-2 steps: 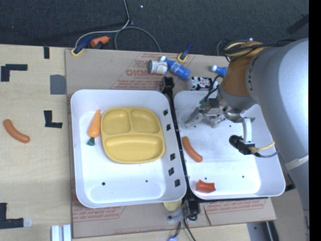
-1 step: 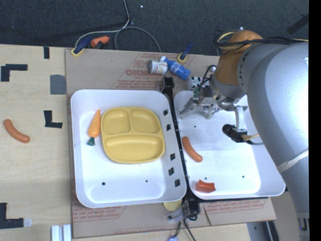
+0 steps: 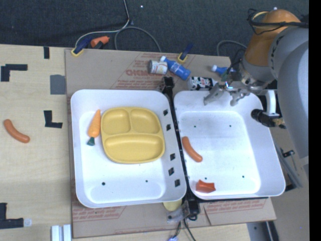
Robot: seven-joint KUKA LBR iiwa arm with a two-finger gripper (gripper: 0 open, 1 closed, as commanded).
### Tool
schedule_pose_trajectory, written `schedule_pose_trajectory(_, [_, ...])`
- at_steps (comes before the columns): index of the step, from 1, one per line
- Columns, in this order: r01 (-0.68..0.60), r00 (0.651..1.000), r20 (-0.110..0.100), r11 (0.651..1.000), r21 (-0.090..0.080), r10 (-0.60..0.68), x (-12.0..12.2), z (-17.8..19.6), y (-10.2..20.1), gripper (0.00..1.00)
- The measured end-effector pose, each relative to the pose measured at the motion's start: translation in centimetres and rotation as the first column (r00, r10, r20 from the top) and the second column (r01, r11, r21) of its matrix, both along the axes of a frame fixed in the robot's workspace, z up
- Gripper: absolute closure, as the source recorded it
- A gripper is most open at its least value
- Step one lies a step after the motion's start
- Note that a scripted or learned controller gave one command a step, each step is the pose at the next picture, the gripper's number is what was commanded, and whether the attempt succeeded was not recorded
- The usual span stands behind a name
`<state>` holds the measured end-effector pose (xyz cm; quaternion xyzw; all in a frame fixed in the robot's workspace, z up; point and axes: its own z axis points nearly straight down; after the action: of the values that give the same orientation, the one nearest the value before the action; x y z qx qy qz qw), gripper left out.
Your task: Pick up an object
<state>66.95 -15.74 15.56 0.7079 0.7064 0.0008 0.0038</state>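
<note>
The hand point(image 3: 224, 95) hung over the far rim of the right bin point(image 3: 261, 185), its two fingers point(image 3: 209, 98) splayed well apart with nothing between them. By the look of it the pick had not begun: this was the approach step, the hand poised high at the bin's back edge and no object yet chosen by contact.

The likeliest target, a small sausage point(image 3: 191, 149), lay on the bin floor well below and a little to the left of the hand in the view, close against the wall shared with the left bin point(image 3: 80, 185). A red-orange piece point(image 3: 204, 186) sat farther off still, near the front rim, almost straight down the picture from the hand. Far to the hand's left, in the other bin, a yellow divided tray point(image 3: 133, 134) lay with a toy carrot point(image 3: 94, 124) just beside it.

The next move would call for travel toward the front-left of the right bin, then a descent with the fingers straddling the sausage across its short width. Its nearness to the wall could crowd one finger, so the alignment would need care.
</note>
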Motion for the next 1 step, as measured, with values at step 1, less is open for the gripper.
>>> schedule_pose_trajectory(1, [-0.004, 1.0, -0.007, 1.0, 0.002, 0.004, -8.02, -7.28, 6.18, 0.0])
